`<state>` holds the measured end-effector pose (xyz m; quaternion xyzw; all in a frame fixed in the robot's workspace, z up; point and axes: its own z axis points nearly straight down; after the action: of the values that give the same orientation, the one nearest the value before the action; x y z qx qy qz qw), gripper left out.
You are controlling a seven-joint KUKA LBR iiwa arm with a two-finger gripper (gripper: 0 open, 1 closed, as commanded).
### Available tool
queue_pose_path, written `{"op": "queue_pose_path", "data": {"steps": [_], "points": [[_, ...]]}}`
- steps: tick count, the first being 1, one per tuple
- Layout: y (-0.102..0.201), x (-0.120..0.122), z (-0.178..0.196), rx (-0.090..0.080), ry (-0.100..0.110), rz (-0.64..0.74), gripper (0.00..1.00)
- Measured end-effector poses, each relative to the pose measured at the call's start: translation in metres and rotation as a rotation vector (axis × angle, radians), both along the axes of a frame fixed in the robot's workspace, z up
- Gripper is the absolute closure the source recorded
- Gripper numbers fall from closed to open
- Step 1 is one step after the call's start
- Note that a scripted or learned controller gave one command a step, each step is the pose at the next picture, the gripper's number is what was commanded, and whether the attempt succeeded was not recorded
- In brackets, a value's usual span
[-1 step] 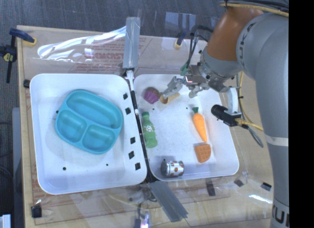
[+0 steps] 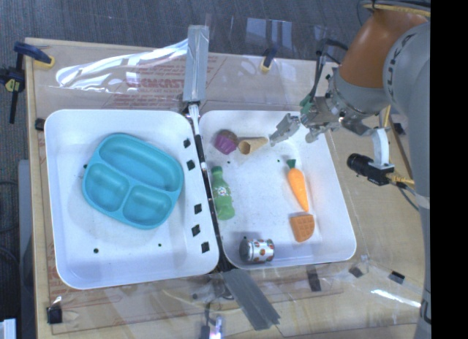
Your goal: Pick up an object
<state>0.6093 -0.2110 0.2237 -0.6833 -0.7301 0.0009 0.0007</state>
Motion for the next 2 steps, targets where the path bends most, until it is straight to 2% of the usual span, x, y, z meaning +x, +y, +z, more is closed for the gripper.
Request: {"op": "queue_pose_path", "data": {"steps": [1,2], "points": [[0.001,-0.044,-0.132,0.000,0.001,0.030,0.00],[-0.001,-0.066,-0.008,0.000,-0.003,0.119,0.00]]}}
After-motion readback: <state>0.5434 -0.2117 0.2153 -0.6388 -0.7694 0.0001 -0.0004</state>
